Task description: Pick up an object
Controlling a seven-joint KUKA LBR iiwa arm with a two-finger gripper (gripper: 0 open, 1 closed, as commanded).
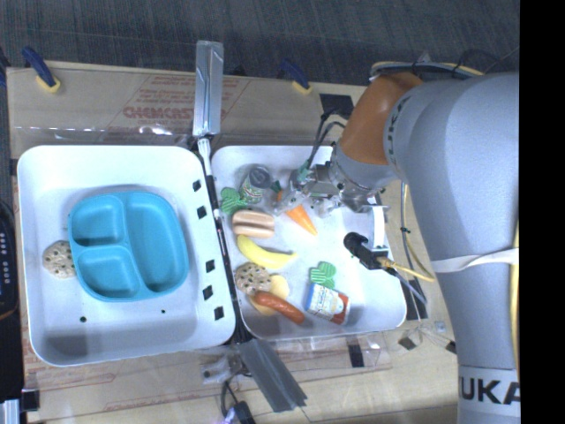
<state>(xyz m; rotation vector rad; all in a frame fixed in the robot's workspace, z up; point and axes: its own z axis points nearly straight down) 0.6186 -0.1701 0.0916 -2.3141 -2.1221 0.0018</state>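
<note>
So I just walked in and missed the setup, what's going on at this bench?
A grey KUKA arm reaches in from the right over the right bin, which holds toy food: a carrot, hot dog, banana and more. Its gripper sits low near the carrot at the bin's far side. The left bin holds a blue divided tray and a cookie.

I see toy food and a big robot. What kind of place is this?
Probably a robot test lab. A grey arm reaches over two white bins, clamps hold the bench, and toy food like a banana fills one.
</note>
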